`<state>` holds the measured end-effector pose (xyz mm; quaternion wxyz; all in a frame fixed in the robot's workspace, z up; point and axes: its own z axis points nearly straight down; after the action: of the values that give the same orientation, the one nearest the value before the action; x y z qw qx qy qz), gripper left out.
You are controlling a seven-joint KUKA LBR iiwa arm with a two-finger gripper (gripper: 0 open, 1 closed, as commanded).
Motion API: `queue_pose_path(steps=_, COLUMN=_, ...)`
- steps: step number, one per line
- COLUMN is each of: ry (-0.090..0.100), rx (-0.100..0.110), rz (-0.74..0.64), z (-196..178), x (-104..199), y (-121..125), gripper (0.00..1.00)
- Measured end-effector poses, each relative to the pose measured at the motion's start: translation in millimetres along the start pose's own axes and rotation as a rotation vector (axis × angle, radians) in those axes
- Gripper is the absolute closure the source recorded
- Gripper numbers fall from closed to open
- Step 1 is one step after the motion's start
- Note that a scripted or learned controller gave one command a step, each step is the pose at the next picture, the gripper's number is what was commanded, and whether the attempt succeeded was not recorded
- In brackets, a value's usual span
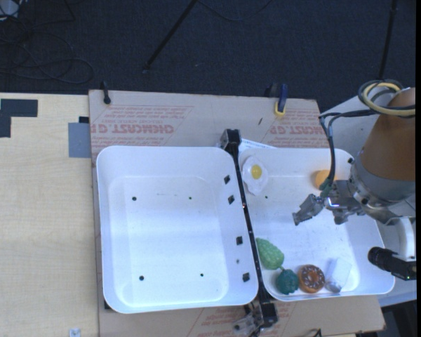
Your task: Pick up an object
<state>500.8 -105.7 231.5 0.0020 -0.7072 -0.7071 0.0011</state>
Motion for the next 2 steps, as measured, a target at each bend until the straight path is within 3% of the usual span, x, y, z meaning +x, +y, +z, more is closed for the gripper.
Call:
queue_pose_path(steps=1, ry=-0.002, rx=0.003, rz=0.003, z=77.6, x=-60.2, y=35.3, gripper=0.0)
queue_pose_path(steps=2, ry=0.0, rx=0.001, rz=0.007, z=63.6, x=-59.7, y=34.3, gripper=1.0)
